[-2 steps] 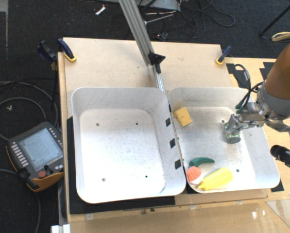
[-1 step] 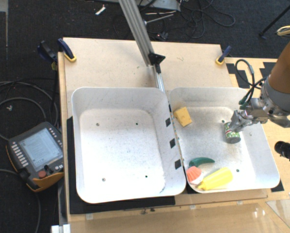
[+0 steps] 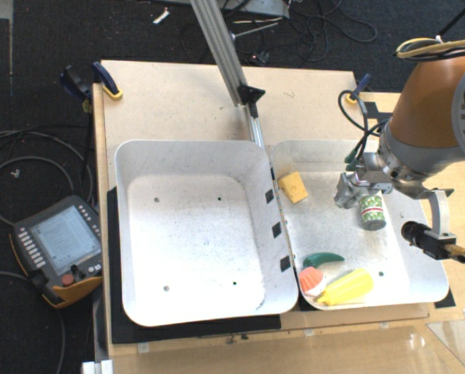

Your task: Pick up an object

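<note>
Gripper [image 3: 355,187] stood over right bin [image 3: 419,287] — grip unreadable | can [image 3: 372,211] just beside it | you'd better have centred first.

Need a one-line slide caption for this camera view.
Claw above a green-patterned can in the right bin.

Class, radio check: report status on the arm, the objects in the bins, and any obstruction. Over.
Gripper low in right bin, beside green-patterned can; grip unconfirmed. Yellow block, yellow piece, green piece lie apart. Nothing blocking.
</note>
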You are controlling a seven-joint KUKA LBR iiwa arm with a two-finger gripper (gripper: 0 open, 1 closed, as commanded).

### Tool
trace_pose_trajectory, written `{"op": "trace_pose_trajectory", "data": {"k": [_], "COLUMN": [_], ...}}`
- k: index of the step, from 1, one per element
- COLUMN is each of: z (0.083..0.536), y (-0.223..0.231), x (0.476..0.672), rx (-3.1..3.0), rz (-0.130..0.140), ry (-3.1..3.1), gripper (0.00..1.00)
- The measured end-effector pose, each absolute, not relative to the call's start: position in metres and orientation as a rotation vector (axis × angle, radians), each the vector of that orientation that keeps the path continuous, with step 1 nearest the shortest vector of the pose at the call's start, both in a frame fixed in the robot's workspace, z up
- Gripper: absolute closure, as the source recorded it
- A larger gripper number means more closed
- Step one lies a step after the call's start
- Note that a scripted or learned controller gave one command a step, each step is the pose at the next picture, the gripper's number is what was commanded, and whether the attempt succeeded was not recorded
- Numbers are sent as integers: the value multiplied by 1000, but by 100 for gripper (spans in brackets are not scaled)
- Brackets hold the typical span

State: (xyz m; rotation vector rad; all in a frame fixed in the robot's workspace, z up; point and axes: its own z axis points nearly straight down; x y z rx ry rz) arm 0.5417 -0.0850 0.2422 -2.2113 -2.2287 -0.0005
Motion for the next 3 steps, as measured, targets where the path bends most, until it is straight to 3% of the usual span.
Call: {"op": "trace_pose_trajectory", "data": {"k": [3], "z": [242], "y": [76], "x": [582], "rx": [-2211], "rz": [-5], "ry": [-2231], "gripper": [100]}}
